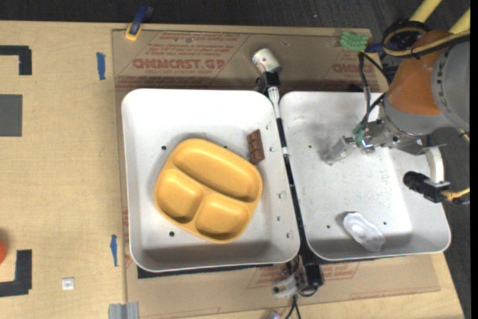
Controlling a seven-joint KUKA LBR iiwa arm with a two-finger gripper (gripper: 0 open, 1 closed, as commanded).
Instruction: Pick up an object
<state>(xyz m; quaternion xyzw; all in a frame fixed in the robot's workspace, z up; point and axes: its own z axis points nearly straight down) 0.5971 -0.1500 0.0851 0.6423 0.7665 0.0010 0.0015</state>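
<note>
White object (364, 230) lies well below the end effector (334, 152), whose closure is unclear.

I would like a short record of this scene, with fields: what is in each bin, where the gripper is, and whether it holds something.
left bin: yellow divided tray, lying flat; small brown block beside the tray's upper right edge
right bin: white crumpled object near the front wall
gripper: over the right bin, upper middle part
held object: none seen between the fingers
arm: enters from the right, orange band visible
</note>
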